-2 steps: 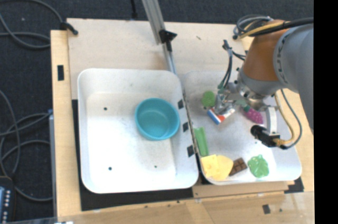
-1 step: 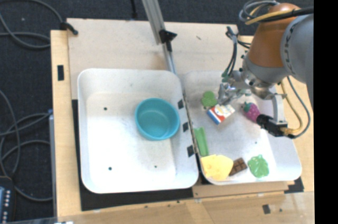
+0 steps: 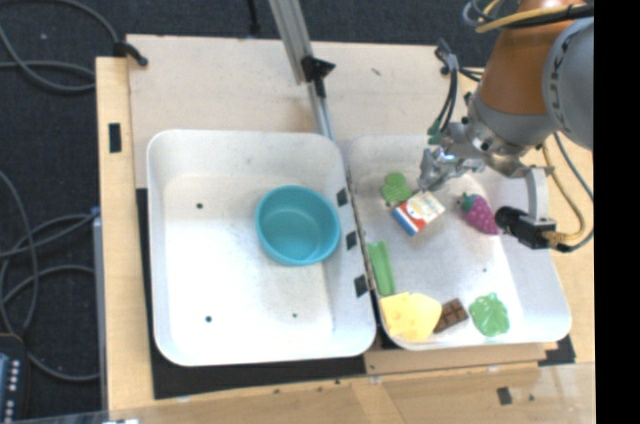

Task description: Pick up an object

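Claw [image 3: 437, 174] state cannot be told as it is lowered just above the small carton [image 3: 418, 212] in the right bin [image 3: 530, 297], a box judged light, stiff and best taken across its flat sides, the purple grapes [image 3: 479, 213] being left beside it.

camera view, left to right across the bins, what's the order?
Blue bowl → green stick → yellow cheese wedge → brown chocolate piece → purple grapes.
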Robot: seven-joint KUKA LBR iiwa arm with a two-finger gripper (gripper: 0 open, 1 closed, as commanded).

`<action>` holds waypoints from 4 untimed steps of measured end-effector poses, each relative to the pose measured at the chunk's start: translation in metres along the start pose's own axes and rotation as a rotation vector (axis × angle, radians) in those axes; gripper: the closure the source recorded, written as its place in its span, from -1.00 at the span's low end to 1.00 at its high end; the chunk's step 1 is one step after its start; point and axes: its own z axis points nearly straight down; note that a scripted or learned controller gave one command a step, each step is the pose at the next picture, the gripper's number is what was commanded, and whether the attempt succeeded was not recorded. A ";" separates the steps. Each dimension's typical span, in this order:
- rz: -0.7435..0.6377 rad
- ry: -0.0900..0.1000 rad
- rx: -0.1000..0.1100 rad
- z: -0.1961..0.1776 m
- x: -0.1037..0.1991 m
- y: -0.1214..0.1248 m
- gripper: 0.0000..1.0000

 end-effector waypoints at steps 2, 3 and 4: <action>-0.003 0.001 0.003 -0.011 0.098 0.014 1.00; -0.003 0.001 0.002 -0.013 0.142 0.014 1.00; -0.004 0.001 0.002 -0.014 0.195 0.011 1.00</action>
